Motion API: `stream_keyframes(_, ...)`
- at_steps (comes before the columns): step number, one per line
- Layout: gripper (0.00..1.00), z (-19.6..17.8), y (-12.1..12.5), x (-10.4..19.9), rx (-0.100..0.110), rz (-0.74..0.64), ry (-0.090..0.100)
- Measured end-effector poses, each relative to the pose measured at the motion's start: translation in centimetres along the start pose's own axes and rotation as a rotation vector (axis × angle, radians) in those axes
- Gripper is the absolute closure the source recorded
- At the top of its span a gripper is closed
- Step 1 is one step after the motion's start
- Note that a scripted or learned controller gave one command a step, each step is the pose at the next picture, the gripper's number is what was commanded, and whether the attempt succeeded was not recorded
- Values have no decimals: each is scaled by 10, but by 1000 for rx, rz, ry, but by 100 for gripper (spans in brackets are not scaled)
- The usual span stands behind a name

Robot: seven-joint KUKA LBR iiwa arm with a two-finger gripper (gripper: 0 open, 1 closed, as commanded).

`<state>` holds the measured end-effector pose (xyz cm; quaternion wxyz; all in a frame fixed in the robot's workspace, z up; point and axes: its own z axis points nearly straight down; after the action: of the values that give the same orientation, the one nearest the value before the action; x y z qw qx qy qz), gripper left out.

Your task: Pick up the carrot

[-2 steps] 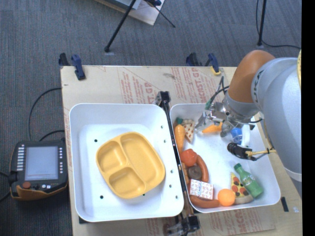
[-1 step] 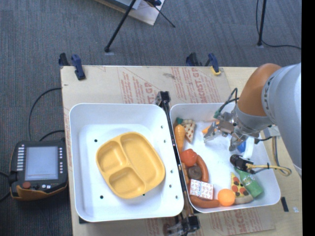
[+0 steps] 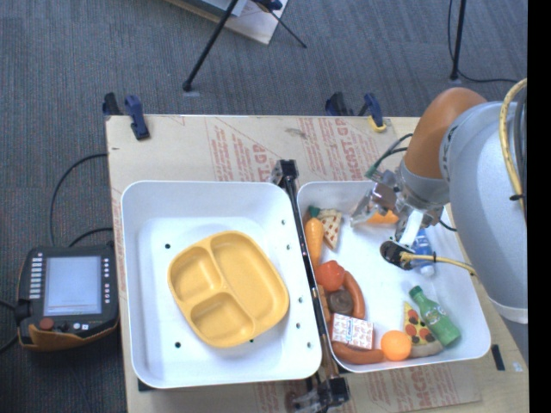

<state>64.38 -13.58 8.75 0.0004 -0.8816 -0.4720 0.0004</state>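
From my end the arm [image 3: 482, 196] comes in from the right and bends down over the back of the right bin [image 3: 478, 304]. The gripper [image 3: 379, 203] sits low near the bin's rear wall, approx over the middle. I can't tell whether it's wide or narrow, the wrist blocks it. There's a small orange bit [image 3: 385, 219] just beside it, maybe a toy piece, but the view's too poor to say if it's gripped.

The carrot [image 3: 315, 240] lies in the same bin, lengthwise along the left wall w/ its green top toward the back, apart from the gripper. A pizza slice [image 3: 332, 226] touches it on the right and a red tomato-like toy [image 3: 329, 274] sits just in front of it. Further fwd: a sausage [image 3: 355, 295], a small printed box [image 3: 351, 330], an orange ball [image 3: 396, 345] and a green bottle [image 3: 435, 317].

The left bin [image 3: 142, 231] holds a yellow divided plate [image 3: 227, 288]
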Motion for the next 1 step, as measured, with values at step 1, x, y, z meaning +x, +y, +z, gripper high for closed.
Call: stream_keyframes(1, 0, -1, 22, -27, 11, -91, 16)
